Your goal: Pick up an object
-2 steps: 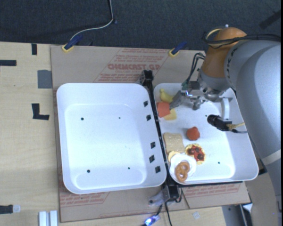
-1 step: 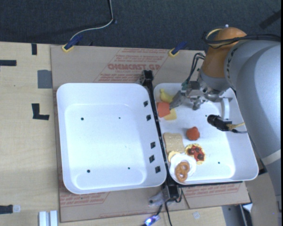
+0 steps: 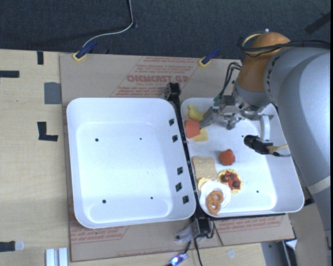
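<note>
My gripper (image 3: 219,121) hangs over the back left part of the right bin (image 3: 277,195). Its two fingers stand apart with bare bin floor between them, so it is open and holds nothing. The left fingertip (image 3: 206,119) is close beside a yellow toy piece (image 3: 195,113) and an orange-red toy piece (image 3: 192,128), with a pale yellow piece (image 3: 201,137) just below. Farther forward lie a red tomato-like ball (image 3: 227,157), a bread slice (image 3: 204,167), a pizza piece (image 3: 231,180) and a pretzel (image 3: 213,200) on a small white disc.
The left bin (image 3: 77,121) stands beside the right one, with black clips along the shared wall (image 3: 180,148). The grey arm (image 3: 305,104) covers the right bin's far right side, and a black fitting (image 3: 258,144) juts from it over the bin.
</note>
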You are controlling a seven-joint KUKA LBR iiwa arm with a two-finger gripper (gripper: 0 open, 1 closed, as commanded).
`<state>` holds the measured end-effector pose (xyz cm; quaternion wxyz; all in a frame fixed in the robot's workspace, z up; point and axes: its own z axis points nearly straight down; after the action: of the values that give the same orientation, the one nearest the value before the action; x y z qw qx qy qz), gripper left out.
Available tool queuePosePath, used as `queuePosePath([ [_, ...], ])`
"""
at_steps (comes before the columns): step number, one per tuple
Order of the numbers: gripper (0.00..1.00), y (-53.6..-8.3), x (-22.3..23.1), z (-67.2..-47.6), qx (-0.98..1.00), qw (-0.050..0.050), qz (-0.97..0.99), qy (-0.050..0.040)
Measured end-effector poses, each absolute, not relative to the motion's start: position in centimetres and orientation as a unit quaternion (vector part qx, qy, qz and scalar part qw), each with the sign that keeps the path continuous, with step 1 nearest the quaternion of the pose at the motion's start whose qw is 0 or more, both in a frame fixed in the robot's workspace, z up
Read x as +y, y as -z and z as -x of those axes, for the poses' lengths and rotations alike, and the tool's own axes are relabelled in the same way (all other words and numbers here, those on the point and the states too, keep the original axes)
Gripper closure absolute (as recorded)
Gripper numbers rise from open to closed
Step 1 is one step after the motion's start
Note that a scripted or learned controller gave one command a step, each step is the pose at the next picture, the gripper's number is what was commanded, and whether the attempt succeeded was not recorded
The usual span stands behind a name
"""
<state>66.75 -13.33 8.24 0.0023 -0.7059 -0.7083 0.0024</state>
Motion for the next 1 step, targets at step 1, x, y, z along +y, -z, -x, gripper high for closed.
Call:
queuePosePath([
  [1,0.0,-8.24,-13.33,-66.75,-0.708,0.002,0.706,-0.0024],
])
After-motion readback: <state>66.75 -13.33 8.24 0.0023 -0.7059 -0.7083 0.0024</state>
